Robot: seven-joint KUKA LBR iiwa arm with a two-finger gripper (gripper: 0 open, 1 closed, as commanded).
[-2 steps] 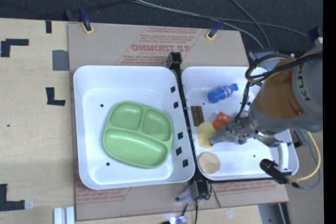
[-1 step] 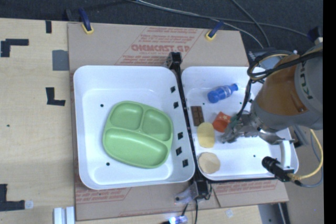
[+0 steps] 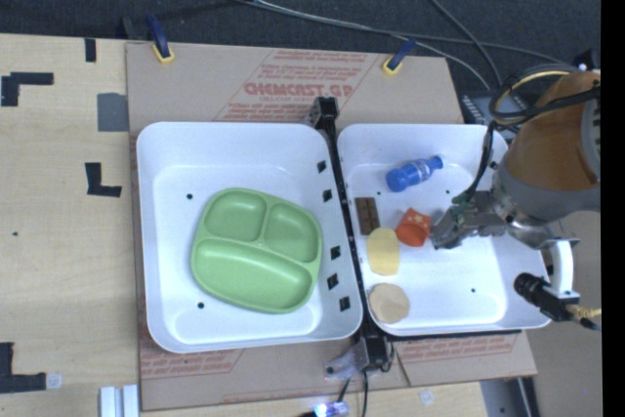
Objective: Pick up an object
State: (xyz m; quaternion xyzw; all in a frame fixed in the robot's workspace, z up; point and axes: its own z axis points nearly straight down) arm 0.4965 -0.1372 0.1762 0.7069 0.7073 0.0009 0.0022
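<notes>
Red print on the brown cardboard sheet [image 3: 293, 88] under the two shallow white plastic bins reads in part "CHEMCAST GP". In the right bin [image 3: 488, 308], the dark metal tool [image 3: 447, 231] sits just right of a small orange-red block [image 3: 413, 228], whether touching I cannot tell, nor whether it is open or closed. Left of that block lie a brown bar [image 3: 367, 214] and a pale yellow rounded piece [image 3: 383, 251]; above it a blue plastic bottle [image 3: 412, 173], below a tan disc [image 3: 389, 302], and a glossy green compartment plate [image 3: 257, 247] fills the left bin [image 3: 161, 151].

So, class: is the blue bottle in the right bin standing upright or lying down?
Lying down. The blue bottle rests on its side on the right bin floor, white cap pointing right.
</notes>
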